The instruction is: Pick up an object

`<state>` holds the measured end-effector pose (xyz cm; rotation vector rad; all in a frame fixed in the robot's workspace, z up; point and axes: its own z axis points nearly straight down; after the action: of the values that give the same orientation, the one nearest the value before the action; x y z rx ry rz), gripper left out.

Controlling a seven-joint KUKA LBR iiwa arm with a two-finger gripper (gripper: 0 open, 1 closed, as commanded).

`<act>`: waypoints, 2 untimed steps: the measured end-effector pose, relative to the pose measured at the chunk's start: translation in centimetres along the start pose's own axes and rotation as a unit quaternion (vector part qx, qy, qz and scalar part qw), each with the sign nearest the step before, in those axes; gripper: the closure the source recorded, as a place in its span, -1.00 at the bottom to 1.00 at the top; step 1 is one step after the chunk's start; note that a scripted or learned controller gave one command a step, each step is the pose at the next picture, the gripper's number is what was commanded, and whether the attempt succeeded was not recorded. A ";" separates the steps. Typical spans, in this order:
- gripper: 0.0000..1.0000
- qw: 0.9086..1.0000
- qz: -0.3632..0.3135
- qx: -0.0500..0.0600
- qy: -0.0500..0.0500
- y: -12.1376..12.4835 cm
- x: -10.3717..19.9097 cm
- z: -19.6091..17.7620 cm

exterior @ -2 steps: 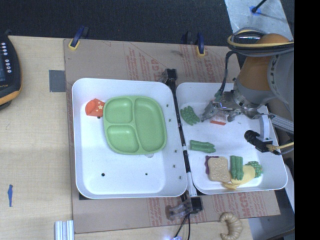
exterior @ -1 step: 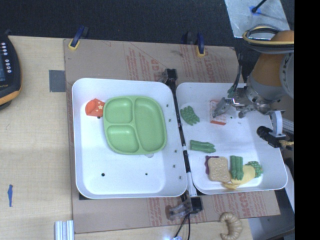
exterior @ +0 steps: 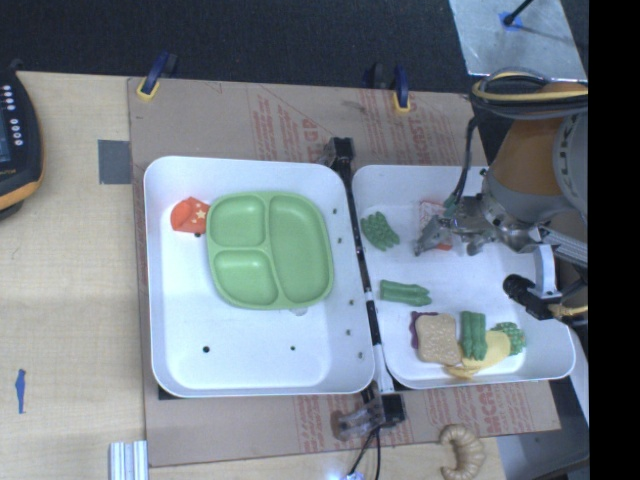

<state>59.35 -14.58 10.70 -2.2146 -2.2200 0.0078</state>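
Note:
My gripper (exterior: 447, 245) hangs over the upper middle of the right bin (exterior: 560, 368). It is open, with nothing between its fingers. Just to its left lies a green leafy piece (exterior: 379, 230), and below that a green bean pod (exterior: 404, 292). Near the bin's front edge, a brown bread slice (exterior: 436, 339), a green vegetable piece (exterior: 472, 332), a yellow banana (exterior: 482, 360) and a broccoli floret (exterior: 511, 337) are bunched together. None of them touches the gripper.
The left bin (exterior: 170, 368) holds a green divided plate (exterior: 270, 249) and a red toy (exterior: 188, 215) at its upper left. A brown curled object (exterior: 462, 450) lies on the bench in front of the bins. A black and orange controller (exterior: 14, 138) sits at the far left.

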 end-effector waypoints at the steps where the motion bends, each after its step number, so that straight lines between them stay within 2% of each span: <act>1: -1.00 1.000 0.001 -0.004 -0.001 3.7 -4.6 1.5; 2: -1.00 1.000 0.001 -0.005 -0.001 1.5 -5.5 -4.4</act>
<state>60.94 -20.03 15.10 -2.2228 -2.2244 -0.0004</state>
